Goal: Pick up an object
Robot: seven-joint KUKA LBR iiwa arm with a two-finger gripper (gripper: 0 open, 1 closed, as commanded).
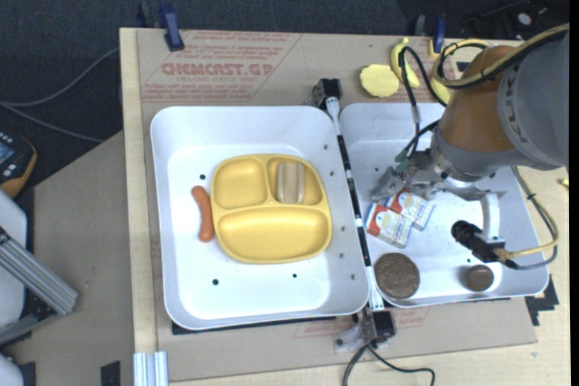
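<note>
Looking down, camera view:
Gripper [404, 183]: low in my right bin [507, 285], over a red-and-white packet [398, 220]; whether the claw is apart or together, I cannot tell.
Risk: the flat packet may slip free; the brown disc [396, 275] lies near.

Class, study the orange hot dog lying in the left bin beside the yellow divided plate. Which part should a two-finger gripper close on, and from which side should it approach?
Grip the hot dog at its middle, coming straight down from above. It lies flat and long, so the fingers should probably close across its narrow width. The yellow plate sits close along one side, leaving little room for that finger; the white bin floor on the other side is bare.
</note>
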